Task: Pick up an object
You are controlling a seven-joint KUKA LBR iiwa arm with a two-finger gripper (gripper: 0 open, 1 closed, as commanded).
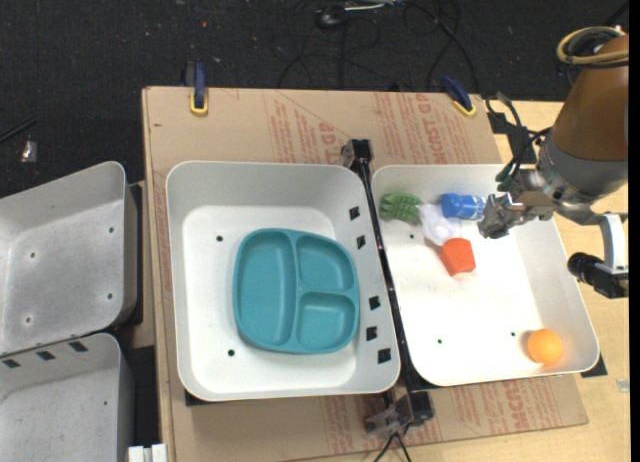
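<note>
The right bin [560, 280] holds a green object [401, 207] at its back left, a white object [436, 222], a blue object [461, 206], an orange-red block [458, 256] and an orange ball [545, 346] at the front right corner. My gripper [497, 218] hangs over the back of the right bin, just right of the blue object and up-right of the orange-red block. Nothing shows between its fingertips.
The left bin [200, 250] holds a teal divided plate [296, 290]. Loose white bin lids [60, 250] lie off the bench to the left. Clamps [199, 87] sit at the board's back edge. A black divider [375, 250] runs between the bins.
</note>
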